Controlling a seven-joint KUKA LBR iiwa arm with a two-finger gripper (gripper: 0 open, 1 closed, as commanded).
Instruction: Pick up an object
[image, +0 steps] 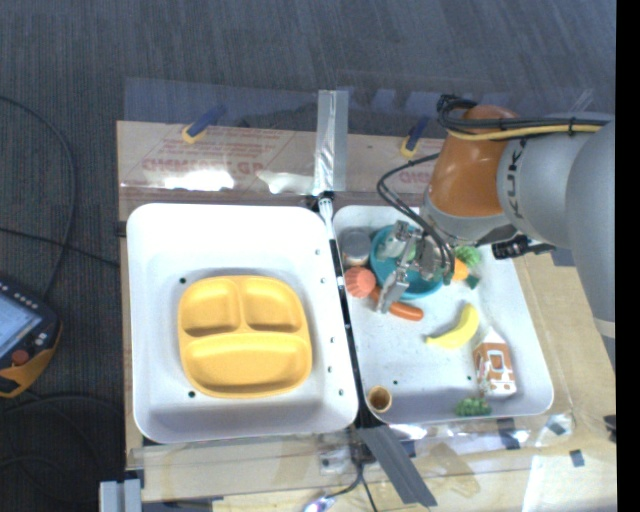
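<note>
From the overhead camera view, the grey arm with its orange band (468, 172) reaches in from the right and hangs its metal two-finger gripper (398, 280) low over the upper left part of the right-hand shallow white bin (440, 385). How far apart the gripper is set, and whether anything sits in it, cannot be told from here, since the metal parts blur into the clutter beneath. Directly under it lies a round teal plastic bowl (388, 258), with a small orange-red rounded toy (360, 283) just to its left, a short orange-red carrot-like piece (405, 311) just below, and a grey-capped cylinder (356, 243) beside the bin's left wall. The bowl looks the likeliest target: probably light, stiff and smooth, so a pinch across its thin rim should hold better than any grip on its slippery curved side. The carrot-like piece seems small and rigid and would likely roll unless taken across its short width. Further right lie a yellow plastic banana (455, 328), light and hard by the look of it and best gripped at its middle, a small orange-and-white carton (495, 367), a green leafy toy (474, 405) and a tan ring (378, 400) near the front wall. The left-hand white bin (150, 330) holds a yellow divided tray (244, 335), well apart from the gripper.
</note>
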